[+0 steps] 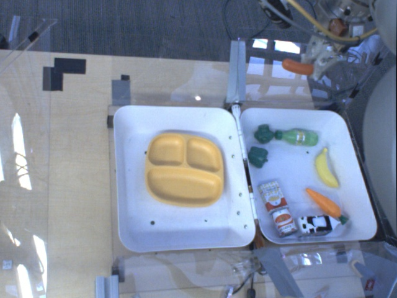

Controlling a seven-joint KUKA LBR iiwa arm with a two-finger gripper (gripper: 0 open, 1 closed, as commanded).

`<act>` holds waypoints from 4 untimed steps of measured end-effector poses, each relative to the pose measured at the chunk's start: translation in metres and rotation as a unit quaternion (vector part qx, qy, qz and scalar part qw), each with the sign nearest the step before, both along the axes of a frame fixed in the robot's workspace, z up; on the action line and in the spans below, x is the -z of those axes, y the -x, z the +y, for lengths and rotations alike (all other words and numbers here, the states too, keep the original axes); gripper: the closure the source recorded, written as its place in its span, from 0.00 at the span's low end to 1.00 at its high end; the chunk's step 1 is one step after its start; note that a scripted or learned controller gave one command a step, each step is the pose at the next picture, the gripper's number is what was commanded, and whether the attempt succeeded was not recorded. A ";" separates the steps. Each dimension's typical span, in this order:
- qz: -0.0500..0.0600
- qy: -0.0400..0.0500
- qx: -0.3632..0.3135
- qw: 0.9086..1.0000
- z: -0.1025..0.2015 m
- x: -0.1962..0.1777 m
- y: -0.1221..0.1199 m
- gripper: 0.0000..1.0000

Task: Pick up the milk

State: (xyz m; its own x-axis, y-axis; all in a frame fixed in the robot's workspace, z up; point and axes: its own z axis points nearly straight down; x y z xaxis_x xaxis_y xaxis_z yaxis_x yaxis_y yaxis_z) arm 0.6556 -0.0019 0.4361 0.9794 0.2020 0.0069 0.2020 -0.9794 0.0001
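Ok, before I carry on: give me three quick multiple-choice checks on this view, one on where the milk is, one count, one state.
1. Where is the milk?
A. On the yellow tray
B. In the right bin, at its near edge beside the carrot
C. On the bench outside the bins

2. How many compartments does the yellow tray have?
A. Two
B. Three
C. Five

3. What state is the milk in?
A. Lifted above the bins
B. Standing in the left bin
C. Resting in the bin, apart from the pincer

Key: 1 B, the black-and-white milk lies in the right bin by the carrot. 2 B, the yellow tray shows two small wells and one long one. 3 C, the pincer is beyond the bin's far edge.
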 end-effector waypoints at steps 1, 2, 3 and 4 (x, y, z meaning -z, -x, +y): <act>-0.003 0.000 0.000 1.000 0.000 -0.011 -0.001 1.00; -0.005 0.000 -0.001 1.000 -0.001 -0.023 -0.001 1.00; -0.008 -0.001 -0.001 1.000 -0.001 -0.034 -0.002 1.00; -0.010 -0.002 -0.002 1.000 -0.001 -0.044 -0.003 1.00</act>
